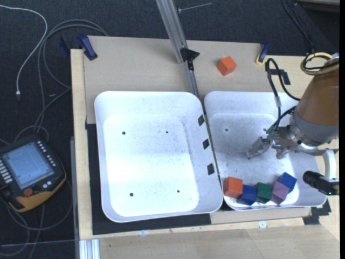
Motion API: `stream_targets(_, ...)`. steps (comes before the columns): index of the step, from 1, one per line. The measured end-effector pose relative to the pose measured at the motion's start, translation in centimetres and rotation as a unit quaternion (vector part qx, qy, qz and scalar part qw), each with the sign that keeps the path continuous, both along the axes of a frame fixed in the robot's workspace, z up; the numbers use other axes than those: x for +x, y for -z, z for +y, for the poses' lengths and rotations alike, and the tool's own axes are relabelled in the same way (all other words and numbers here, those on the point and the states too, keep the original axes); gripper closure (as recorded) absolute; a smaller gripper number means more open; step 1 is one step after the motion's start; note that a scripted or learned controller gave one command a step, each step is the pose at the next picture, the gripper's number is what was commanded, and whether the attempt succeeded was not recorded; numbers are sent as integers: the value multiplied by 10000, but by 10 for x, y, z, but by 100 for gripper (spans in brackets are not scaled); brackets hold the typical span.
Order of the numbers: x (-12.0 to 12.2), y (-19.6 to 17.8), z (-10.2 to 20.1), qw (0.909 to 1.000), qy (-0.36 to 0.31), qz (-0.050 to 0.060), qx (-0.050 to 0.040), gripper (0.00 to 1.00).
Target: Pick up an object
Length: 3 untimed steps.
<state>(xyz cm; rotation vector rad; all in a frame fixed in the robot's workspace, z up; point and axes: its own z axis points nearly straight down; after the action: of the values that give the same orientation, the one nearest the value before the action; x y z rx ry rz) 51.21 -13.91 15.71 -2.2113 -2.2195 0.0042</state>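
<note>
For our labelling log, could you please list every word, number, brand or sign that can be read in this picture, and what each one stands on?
No text can be read.
Teach pendant on the floor left of the bench: its lit screen and keys carry marks, too small and blurred to read.
Blocks, such as the orange block on the bench: no markings.
White bins, such as the left bin: dark specks and dots, no lettering.

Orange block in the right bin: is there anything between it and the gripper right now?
Nothing visible. The gripper hangs over bare bin floor in the right bin, and the orange block lies toward the near rim, first in a row with a blue block touching its far side. The stretch between them is open.
</note>
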Motion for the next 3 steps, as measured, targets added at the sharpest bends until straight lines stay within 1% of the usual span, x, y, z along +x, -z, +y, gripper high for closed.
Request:
stream_targets(1, 46, 61, 52, 10000, -17, -28, -5, 0)
stream_targets(2, 132, 56, 55, 10000, -4, -79, -25, 0)
stream_targets(3, 129, 57, 54, 10000, 9, -39, -24, 0)
